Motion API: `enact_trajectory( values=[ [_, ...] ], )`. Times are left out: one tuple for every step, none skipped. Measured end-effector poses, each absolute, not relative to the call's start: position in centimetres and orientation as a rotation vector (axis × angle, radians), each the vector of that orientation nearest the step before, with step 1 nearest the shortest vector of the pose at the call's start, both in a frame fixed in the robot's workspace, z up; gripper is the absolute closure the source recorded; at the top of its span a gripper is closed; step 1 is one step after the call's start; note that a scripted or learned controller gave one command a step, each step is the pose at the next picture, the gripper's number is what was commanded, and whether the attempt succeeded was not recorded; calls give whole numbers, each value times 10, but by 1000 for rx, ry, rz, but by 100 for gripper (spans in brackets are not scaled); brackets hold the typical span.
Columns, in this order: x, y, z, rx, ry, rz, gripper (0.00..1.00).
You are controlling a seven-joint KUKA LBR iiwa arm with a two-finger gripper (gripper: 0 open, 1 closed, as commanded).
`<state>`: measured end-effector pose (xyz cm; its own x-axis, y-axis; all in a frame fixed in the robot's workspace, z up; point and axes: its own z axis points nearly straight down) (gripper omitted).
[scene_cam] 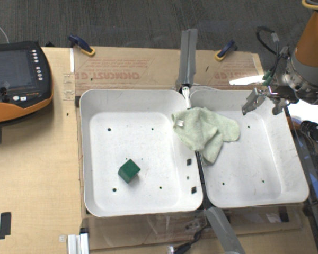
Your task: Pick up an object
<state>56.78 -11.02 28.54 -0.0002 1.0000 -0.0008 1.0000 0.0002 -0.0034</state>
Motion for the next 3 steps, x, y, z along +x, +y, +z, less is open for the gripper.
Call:
enact_trajectory(
  values=[
    [536,-64,198,-2511,-1883,7,0],
    [564,-19,190,-2815,-1394,7,0],
    [637,-21,221,-2598,-1768,4,0]
  ],
)
